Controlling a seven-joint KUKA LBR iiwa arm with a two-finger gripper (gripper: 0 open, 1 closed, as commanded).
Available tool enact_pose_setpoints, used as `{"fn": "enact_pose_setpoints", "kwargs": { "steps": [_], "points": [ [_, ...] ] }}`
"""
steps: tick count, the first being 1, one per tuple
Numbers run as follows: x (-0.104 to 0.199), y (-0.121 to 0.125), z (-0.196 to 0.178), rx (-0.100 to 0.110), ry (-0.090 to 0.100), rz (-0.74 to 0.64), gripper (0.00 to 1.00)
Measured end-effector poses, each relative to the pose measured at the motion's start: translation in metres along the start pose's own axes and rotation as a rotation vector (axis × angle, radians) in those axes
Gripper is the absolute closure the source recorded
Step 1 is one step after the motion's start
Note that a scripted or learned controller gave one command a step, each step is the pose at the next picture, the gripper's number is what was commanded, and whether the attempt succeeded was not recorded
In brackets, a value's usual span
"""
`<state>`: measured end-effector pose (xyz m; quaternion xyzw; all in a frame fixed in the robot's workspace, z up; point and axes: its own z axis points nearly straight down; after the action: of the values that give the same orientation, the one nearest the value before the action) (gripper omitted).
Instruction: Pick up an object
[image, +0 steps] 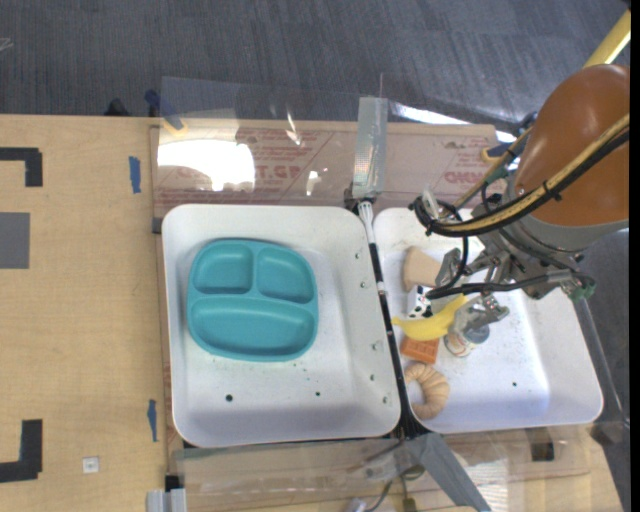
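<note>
My gripper (473, 322) hangs low over the left part of the right bin (560, 390), under the orange-banded wrist (580, 150). It is right beside a yellow banana (428, 320) and a small clear, round item (459, 343). An orange block (421, 349) lies just below the banana. A beige wedge (421, 266) sits toward the bin's back left, with a small black-and-white piece (416, 299) under it. A tan twisted pastry (429, 389) rests near the front. Whether anything is held is hidden by the gripper body.
The left bin (200, 400) holds a teal divided plate (253, 298). A raised ridge (383, 310) separates the two bins. Cables (470, 215) loop off the wrist above the right bin. The objects crowd against the right bin's left wall.
</note>
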<state>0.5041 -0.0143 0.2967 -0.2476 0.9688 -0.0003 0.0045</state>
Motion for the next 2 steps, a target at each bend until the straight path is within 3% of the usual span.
{"fn": "enact_pose_setpoints", "kwargs": {
  "steps": [1,2],
  "points": [
    [-0.002,0.000,-0.012,0.004,-0.009,0.002,1.00],
    [-0.052,0.027,0.004,-0.003,0.001,-0.044,1.00]
  ]
}}
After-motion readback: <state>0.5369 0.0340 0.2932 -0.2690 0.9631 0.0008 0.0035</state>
